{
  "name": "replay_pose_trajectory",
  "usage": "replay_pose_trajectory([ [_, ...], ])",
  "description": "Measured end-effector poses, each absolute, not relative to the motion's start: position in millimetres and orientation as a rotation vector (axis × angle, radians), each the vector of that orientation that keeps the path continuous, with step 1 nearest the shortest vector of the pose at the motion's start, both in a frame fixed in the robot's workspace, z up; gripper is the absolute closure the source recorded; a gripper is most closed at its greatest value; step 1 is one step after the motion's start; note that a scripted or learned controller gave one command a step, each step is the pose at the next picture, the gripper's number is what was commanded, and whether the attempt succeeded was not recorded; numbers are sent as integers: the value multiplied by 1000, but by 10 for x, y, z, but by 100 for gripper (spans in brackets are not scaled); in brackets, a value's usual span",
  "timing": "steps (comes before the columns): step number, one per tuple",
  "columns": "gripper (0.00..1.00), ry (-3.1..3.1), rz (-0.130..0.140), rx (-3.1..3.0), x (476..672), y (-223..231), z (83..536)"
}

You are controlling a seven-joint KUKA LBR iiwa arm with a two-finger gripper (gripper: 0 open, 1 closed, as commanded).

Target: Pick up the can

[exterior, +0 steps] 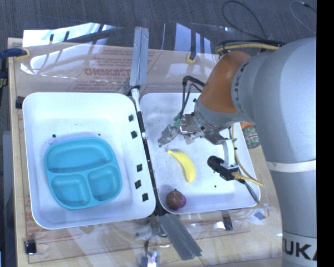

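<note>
The can [250,136], with an orange-red label, stands at the right edge of the right bin [156,107] and is mostly hidden behind the arm. My gripper [178,132] hangs low over the middle of the right bin, well left of the can and just above the banana [183,164]. Nothing shows in its grasp.
A dark red round fruit [176,199] lies near the right bin's front wall. A blue three-compartment tray [82,172] fills much of the left bin [39,107]. A black connector with yellow cable [222,169] hangs off the arm over the right bin.
</note>
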State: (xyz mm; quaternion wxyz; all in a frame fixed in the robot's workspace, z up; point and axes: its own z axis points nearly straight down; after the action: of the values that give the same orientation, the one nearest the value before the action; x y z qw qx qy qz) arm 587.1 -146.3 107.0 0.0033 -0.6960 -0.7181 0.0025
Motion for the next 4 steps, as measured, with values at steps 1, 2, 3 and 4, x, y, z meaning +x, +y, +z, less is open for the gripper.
replay_pose_trajectory([
  [1, 0, -2305, 6, -2124, 5343, -1654, 896],
  [2, 0, -2147, 5, -2288, 5923, -2084, 907],
  [3, 100, -2153, 8, -2277, 5926, -2066, 991],
  [4, 0, -2155, 8, -2275, 5926, -2064, 990],
])
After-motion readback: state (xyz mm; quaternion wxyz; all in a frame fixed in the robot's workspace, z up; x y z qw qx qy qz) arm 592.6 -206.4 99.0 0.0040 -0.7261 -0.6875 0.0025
